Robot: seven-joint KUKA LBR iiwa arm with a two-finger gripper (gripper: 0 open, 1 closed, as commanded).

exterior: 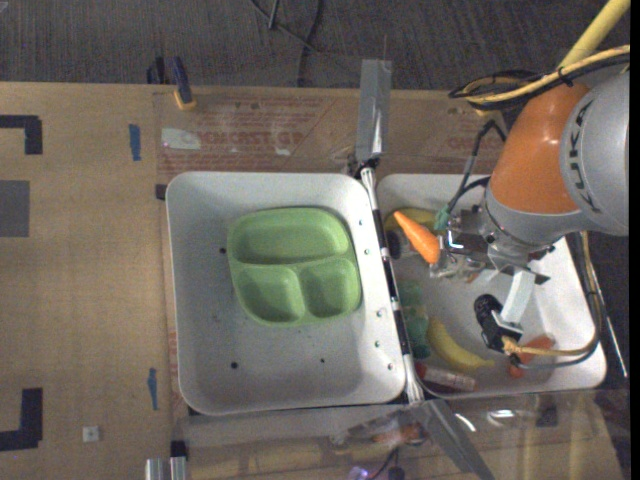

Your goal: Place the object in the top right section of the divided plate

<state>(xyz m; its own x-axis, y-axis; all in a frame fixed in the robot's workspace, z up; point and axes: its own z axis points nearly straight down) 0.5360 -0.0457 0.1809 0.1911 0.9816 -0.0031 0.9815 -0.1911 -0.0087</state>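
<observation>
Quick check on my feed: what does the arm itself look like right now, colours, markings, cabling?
The arm is grey with a wide orange band above the wrist and dark lettering on the grey shell at the right edge. Below the band sits a metallic wrist section with a white part. Yellow and black cables loop over the arm's top, and a yellow hose runs off toward the upper right.

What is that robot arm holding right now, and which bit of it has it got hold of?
It cannot be told. The gripper sits over the right bin, right beside the carrot, but its own body hides whether it grips the carrot.
</observation>
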